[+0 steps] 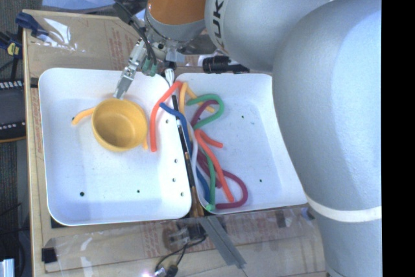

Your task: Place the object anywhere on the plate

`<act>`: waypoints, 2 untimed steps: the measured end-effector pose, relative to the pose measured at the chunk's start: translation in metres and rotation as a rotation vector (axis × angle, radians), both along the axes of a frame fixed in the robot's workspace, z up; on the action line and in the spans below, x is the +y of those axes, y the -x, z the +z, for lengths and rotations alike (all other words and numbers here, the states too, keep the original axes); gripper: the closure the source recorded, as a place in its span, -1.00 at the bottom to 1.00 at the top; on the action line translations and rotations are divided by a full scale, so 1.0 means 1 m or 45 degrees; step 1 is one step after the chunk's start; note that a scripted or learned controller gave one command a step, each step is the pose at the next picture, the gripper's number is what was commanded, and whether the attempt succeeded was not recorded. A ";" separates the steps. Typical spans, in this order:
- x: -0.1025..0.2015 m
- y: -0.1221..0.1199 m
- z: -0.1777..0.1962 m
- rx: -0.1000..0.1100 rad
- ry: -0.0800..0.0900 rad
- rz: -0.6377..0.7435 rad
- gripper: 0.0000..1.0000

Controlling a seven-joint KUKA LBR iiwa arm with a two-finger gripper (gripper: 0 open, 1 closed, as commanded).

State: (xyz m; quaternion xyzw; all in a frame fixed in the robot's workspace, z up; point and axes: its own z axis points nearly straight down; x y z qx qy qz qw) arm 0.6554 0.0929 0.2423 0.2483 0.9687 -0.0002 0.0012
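- Overhead, two shallow white bins sit side by side on a tabletop; a grey arm with an orange band reaches in from the right.
- The pincer (124,84) hangs over the left bin (65,198), its slim metal fingers slanting down and left; whether they are wide or narrow cannot be told.
- A yellow bowl (118,124), probably the plate, lies in the left bin just below the fingertips, opening upward.
- Which thing is the task's object is unclear. Coloured flexible tubes (207,139) in orange, green, blue, purple and white lie tangled in the right bin (272,133), spilling across the shared rim, to the pincer's lower right.
- Black letters "KUKA" (219,8) read on the arm's grey casing.
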 end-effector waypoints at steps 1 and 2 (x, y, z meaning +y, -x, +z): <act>0.001 -0.001 0.011 -0.002 0.000 0.005 1.00; 0.001 -0.001 0.011 -0.002 0.001 0.005 -1.00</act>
